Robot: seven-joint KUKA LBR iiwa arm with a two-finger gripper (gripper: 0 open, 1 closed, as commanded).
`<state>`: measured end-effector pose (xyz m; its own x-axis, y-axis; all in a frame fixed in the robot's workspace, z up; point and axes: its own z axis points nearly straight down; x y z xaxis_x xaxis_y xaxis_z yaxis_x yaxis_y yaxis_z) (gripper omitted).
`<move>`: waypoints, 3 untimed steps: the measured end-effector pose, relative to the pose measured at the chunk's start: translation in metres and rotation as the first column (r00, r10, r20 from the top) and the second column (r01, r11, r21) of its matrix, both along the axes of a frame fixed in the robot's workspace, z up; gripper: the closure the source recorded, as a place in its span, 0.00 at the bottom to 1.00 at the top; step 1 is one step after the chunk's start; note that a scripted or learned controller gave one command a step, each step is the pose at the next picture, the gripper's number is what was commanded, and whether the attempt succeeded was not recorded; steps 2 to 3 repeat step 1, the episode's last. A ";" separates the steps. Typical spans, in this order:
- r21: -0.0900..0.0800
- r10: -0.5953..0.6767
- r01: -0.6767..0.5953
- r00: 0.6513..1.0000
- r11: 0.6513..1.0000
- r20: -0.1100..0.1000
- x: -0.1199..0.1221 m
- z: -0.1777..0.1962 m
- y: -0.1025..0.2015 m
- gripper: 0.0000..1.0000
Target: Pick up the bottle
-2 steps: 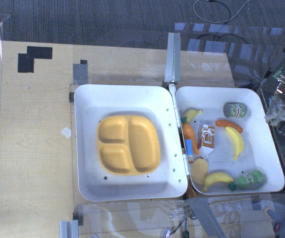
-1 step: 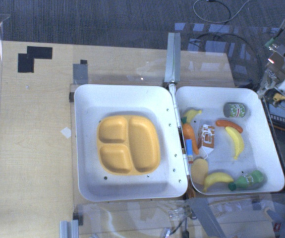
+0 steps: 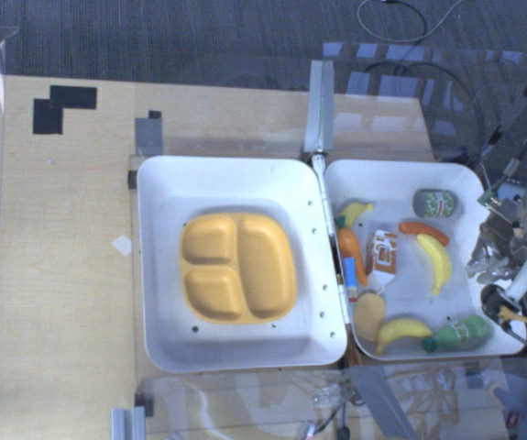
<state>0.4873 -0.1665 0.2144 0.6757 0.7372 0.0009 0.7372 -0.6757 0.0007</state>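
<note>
The bottle is green and lies on its side in the front right corner of the right bin, its cap end pointing left. My gripper hangs over the bin's right rim, a little behind and to the right of the bottle and apart from it. Nothing shows in its grasp.
The right bin also holds two yellow bananas, a red sausage, a grey can, an orange carrot, a white and orange packet and a tan disc. A yellow divided plate sits in the left bin.
</note>
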 end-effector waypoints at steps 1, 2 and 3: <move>0.000 0.002 -0.002 1.000 1.000 0.004 0.002 0.011 0.001 1.00; 0.000 0.002 -0.002 1.000 1.000 0.004 0.002 0.011 0.001 1.00; 0.000 0.002 -0.002 1.000 1.000 0.004 0.002 0.011 0.001 1.00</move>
